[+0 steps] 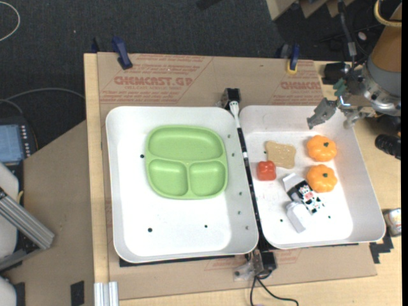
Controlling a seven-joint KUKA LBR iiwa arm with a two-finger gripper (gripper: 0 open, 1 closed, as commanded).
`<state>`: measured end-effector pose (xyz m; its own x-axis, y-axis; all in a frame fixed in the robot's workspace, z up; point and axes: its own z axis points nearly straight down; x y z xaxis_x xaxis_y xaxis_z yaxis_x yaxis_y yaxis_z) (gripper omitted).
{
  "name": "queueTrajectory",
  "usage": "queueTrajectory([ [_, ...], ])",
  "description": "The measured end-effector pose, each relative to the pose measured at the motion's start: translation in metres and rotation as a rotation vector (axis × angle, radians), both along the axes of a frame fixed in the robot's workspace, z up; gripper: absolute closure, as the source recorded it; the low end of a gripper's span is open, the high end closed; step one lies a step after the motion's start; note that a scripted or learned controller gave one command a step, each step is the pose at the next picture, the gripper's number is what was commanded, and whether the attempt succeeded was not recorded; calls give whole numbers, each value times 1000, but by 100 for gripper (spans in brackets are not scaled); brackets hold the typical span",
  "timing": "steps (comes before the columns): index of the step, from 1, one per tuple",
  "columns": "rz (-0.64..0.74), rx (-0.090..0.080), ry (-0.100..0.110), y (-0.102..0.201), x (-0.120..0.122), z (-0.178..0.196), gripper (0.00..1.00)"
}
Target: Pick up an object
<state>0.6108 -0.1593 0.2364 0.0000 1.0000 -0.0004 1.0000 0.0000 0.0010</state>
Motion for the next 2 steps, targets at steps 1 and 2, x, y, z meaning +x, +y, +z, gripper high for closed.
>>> queueTrajectory([
  [1,8,1,-13,68,-33,112,0],
  [2,2,-1,-5,64,-33,115,100],
])
